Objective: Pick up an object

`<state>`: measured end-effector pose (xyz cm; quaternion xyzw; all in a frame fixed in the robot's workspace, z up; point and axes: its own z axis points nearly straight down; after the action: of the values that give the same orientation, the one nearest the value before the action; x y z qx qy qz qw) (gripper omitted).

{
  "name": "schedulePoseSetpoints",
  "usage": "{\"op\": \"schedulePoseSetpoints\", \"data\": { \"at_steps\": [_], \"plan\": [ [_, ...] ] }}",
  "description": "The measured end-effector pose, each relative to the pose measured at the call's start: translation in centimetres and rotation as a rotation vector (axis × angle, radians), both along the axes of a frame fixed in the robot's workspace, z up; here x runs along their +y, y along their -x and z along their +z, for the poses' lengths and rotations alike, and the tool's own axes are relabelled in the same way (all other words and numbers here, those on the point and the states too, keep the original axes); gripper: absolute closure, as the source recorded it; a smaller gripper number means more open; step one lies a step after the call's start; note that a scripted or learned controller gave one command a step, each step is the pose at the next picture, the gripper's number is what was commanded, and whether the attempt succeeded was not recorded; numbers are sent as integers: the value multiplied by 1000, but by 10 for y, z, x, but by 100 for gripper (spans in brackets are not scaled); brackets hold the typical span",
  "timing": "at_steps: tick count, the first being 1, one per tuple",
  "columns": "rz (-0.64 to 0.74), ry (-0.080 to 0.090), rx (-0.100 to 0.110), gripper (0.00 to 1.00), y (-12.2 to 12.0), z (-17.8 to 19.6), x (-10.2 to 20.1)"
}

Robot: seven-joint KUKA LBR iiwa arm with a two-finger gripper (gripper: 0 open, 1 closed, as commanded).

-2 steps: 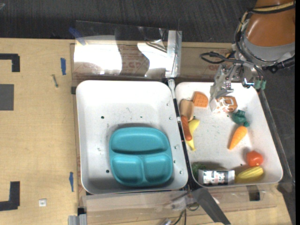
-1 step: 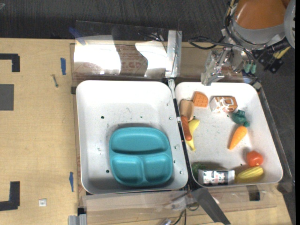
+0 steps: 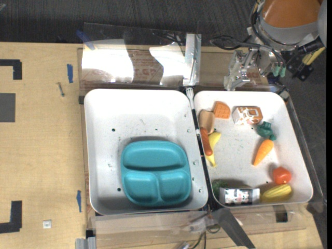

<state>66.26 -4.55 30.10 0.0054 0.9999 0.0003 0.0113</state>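
My gripper (image 3: 240, 80) hangs above the far rim of the right bin (image 3: 300, 154), open with nothing between its fingers. Below it in that bin lie an orange waffle piece (image 3: 221, 110) and a white and orange box (image 3: 246, 115). Further forward are a green toy (image 3: 266, 130), a carrot (image 3: 263, 152), a red tomato (image 3: 281, 175) and a yellow piece (image 3: 276, 192). A small can (image 3: 239, 195) lies on its side at the front. Against the left wall sit a brown bun (image 3: 206, 119), a red sausage (image 3: 207, 140) and a yellow banana piece (image 3: 213, 148).
The left bin (image 3: 104, 113) holds a teal divided tray (image 3: 155, 173) toward its front. A clear panel with a metal post (image 3: 192, 58) stands behind the bins. Cables and the arm's orange band (image 3: 288, 7) are at the top right.
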Motion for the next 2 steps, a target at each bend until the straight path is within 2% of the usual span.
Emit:
{"op": "schedulePoseSetpoints", "data": {
  "at_steps": [1, 2],
  "plan": [
    [-139, -2, 17, 100, 109, -10, 0],
    [-137, -2, 9, 100, 107, 1, 0]
  ]
}}
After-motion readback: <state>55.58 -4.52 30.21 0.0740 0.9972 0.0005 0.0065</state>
